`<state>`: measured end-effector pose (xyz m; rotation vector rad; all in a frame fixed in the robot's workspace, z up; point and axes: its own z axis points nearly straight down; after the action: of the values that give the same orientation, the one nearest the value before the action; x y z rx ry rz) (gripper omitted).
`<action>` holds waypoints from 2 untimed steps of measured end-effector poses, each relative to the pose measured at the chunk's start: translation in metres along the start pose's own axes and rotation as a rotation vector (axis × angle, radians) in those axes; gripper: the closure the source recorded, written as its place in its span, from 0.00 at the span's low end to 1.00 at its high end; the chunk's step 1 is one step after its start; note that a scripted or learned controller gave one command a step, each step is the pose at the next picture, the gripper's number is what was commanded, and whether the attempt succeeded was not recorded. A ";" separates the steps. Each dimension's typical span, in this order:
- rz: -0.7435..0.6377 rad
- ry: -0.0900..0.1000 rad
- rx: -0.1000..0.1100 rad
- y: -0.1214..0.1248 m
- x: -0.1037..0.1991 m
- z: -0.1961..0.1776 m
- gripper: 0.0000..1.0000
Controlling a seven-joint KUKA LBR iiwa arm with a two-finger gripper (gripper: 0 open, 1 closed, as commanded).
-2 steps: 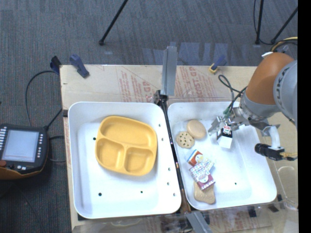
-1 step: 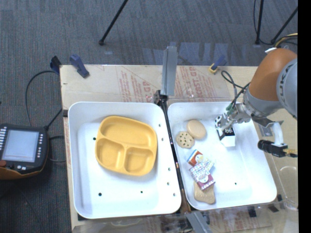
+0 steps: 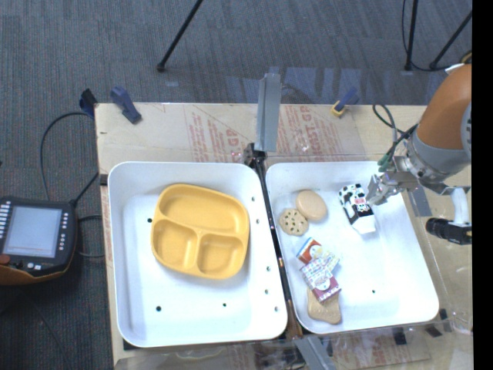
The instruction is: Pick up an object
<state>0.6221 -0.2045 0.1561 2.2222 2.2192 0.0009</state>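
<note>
In the right bin [image 3: 400, 284] lie several items: a black-and-white cow-patterned carton [image 3: 357, 207], a tan round biscuit [image 3: 311, 204], a chocolate-chip cookie [image 3: 293, 222], a red-and-white snack packet [image 3: 319, 269] and a tan cracker [image 3: 324, 309] at the front. My gripper [image 3: 383, 186] hangs over the bin's right rear, just right of the cow carton and very close to it. The carton lies beside the gripper tip, not visibly between the fingers.
The left bin [image 3: 131, 206] holds a yellow three-compartment plate [image 3: 202, 230]. A grey post [image 3: 268, 118] rises behind the seam between the bins. Blue and yellow clamps sit on the board at the back. A teach pendant [image 3: 35, 233] lies left of the bench.
</note>
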 end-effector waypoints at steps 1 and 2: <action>-0.001 0.000 0.002 0.000 0.000 0.001 0.00; -0.044 0.000 0.000 0.012 0.030 0.068 0.00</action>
<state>0.6343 -0.1745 0.0882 2.1731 2.2672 0.0009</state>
